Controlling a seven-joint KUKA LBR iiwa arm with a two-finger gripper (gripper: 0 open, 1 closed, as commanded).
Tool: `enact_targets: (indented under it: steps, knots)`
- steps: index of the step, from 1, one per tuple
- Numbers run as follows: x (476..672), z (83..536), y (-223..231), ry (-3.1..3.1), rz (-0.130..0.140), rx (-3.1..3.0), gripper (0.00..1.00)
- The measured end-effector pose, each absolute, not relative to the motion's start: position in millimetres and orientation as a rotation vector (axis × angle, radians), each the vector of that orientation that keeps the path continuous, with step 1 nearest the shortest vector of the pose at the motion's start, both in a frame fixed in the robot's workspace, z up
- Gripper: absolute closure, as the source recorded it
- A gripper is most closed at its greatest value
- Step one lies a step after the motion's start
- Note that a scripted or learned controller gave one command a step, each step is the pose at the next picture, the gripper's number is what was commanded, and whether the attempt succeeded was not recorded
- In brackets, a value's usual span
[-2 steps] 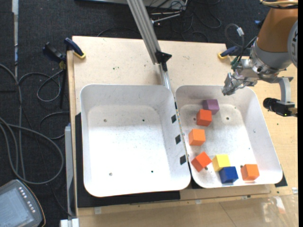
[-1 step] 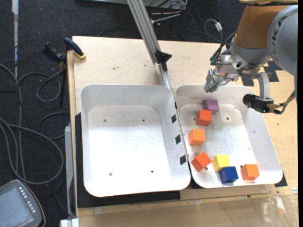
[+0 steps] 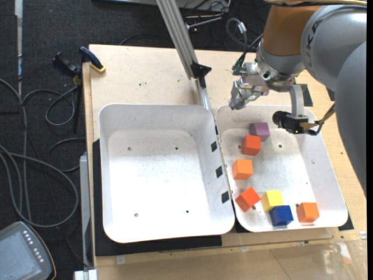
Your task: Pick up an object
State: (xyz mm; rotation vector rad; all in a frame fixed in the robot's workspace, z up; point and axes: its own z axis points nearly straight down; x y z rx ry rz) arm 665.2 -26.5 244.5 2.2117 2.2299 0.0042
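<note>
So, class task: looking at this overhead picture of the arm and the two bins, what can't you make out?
1. Gripper: too small and blurred in the camera view to tell its finger state.
2. Right bin: its far right corner is covered by the arm.
3. Blue cube: partly overlaps the yellow cube, hiding their contact.

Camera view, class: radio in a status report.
Gripper above right bin's far rim, nothing seen held. Purple block nearest, orange block touching it. Path clear.

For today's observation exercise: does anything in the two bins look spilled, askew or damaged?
Nothing stands out. The blocks, such as the purple block and blue block, lie loose inside the right bin; the gripper hovers at its far edge.
</note>
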Motion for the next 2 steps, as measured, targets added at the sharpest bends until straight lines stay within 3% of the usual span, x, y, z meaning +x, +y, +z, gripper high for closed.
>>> enact_targets:
  steps: [2]
  knots:
    - [669.0,250.4,71.6,2.229,0.003,2.213,1.0]
